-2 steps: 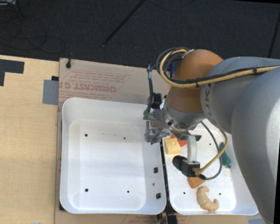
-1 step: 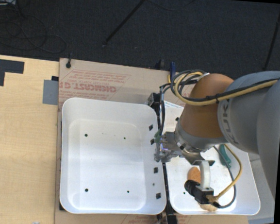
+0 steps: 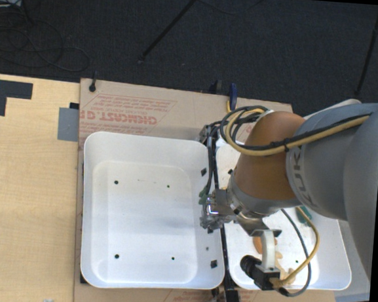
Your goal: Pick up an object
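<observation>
Objects (image 3: 258,241) lie beneath arm (image 3: 306,164) lowered into right bin (image 3: 336,275)

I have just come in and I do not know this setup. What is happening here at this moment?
A grey robot arm with an orange band reaches in from the right and hangs low over the right bin, covering most of it. A small orange object shows in that bin beneath the wrist. The left bin lies beside it. Nothing can be seen held, so the pick is not visibly done yet.

Small orange object (image 3: 258,241) — lying in the right bin, half-hidden.
</observation>
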Tool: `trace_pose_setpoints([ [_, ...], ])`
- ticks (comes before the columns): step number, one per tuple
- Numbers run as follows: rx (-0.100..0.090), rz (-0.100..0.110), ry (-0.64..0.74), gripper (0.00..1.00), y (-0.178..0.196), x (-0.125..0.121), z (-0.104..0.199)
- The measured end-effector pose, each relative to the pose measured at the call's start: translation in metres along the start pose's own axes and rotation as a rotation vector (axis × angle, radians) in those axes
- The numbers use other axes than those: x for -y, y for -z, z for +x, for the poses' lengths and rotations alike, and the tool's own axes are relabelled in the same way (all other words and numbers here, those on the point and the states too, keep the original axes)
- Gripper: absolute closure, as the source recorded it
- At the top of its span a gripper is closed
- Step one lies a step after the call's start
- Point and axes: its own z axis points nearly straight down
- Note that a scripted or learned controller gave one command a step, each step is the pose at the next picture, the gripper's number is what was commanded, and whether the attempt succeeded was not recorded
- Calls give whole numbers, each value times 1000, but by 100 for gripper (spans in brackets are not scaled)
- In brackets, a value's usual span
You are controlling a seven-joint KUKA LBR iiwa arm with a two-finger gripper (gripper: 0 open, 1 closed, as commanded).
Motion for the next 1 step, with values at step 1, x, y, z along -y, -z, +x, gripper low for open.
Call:
trace_pose_setpoints([
  [1, 0, 0, 1, 100, 0, 25, 33],
])
